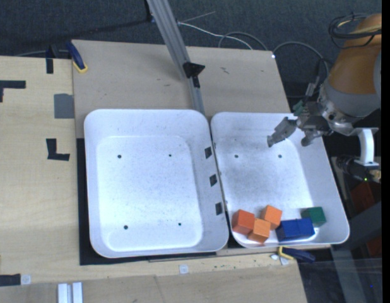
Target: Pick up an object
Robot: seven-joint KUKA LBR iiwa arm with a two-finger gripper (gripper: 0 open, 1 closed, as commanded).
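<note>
You have the bench (138, 74) filling most of the frame, and on it two white bins side by side: the left bin (97, 169) in the centre-left holds nothing you could pick, while the right bin (245, 163) in the centre-right carries every candidate, all bunched along its lower edge. The arm (356, 68) comes in from the upper right of the frame, orange band over grey wrist, and its gripper (295, 131) hangs over the upper right part of the right bin, well apart from the blocks. Its two fingers stand spread, one toward the left and one lower right, with nothing between them, so you can read the hand as open and empty. Down in the lower right of the frame, the blue block (295, 230) is the largest piece; it lies just beside the green block (317, 215), which sits near the bin's right wall. To the left of the blue one, three orange blocks (259, 223) cluster together, touching or nearly so; you cannot tell from here whether one rests partly on another. As for progress, judge the task as barely begun: nothing is lifted, nothing is grasped, and the gripper is not yet over any block. What is left is the whole of it, as far as you can see: travel toward the lower edge of the right bin, descend on one block, close, and raise it. The tight packing against the bin's wall looks likely to make a clean grasp awkward.
</note>
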